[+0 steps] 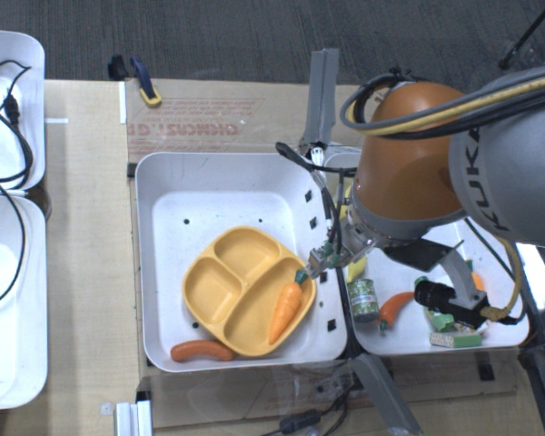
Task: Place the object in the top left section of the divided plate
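Carrot [287,309] is lying in the big section of the yellow divided plate [220,291], at about 4 o'clock on it, leafy end pointing up toward my jaws [320,262]. Honestly can't tell if they're clenched or released. A sausage [201,351] sits just off the plate's 7 o'clock edge in the left bin [218,184].

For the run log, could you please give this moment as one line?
pincer above carrot top | carrot lying in plate's large section | divided plate in left bin | sausage beside plate
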